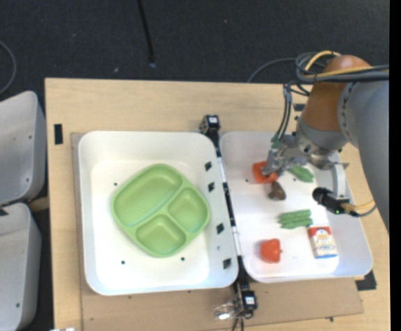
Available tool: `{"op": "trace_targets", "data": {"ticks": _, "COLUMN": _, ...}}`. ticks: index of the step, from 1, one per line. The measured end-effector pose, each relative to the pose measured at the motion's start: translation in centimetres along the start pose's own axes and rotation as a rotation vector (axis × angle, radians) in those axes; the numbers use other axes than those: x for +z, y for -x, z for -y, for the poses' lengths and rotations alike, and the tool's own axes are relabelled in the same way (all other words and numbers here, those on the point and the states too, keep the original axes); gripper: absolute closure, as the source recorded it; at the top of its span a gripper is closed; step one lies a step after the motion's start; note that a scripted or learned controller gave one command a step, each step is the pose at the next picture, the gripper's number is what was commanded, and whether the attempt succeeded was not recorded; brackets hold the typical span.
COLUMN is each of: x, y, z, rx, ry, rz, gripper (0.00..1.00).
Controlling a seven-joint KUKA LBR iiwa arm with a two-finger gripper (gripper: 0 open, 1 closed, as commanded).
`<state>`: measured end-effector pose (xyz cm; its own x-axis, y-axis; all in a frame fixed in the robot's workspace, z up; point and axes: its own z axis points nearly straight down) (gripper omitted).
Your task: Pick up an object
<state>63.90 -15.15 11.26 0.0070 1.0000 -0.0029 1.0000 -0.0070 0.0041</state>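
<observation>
Low over the right bin (352, 254), the end effector (275, 165) state is unclear.

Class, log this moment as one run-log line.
arm: over right bin | hand: by red toy | left bin: green plate | pickup: not seen

Even, fairly bright overhead light falls on the pale wooden bench (152, 105), while the dark carpeted floor (83, 26) beyond it stays dim. The two shallow white plastic bins (96, 254) look nearly washed out, with only soft, short shadows along their walls. The green three-compartment plastic plate (161, 209) shows mild sheen. The whole picture is soft and low in detail; small items are blurry.
</observation>
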Motion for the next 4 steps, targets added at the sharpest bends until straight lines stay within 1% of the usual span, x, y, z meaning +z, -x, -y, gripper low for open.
{"op": "trace_targets", "data": {"ticks": 1, "x": -4.9, "y": 0.0, "z": -1.1, "rx": -0.010, "ry": 0.003, "rz": -0.001, "gripper": 1.00}}
{"op": "trace_targets", "data": {"ticks": 2, "x": -9.5, "y": 0.6, "z": -1.4, "rx": -0.010, "ry": 0.002, "rz": -0.001, "gripper": 1.00}}
{"op": "trace_targets", "data": {"ticks": 3, "x": -11.6, "y": 0.7, "z": -1.5, "rx": -0.011, "ry": 0.000, "rz": -0.002, "gripper": 1.00}}
{"op": "trace_targets", "data": {"ticks": 4, "x": -11.0, "y": -4.4, "z": -0.1, "rx": -0.013, "ry": -0.004, "rz": -0.003, "gripper": 1.00}}
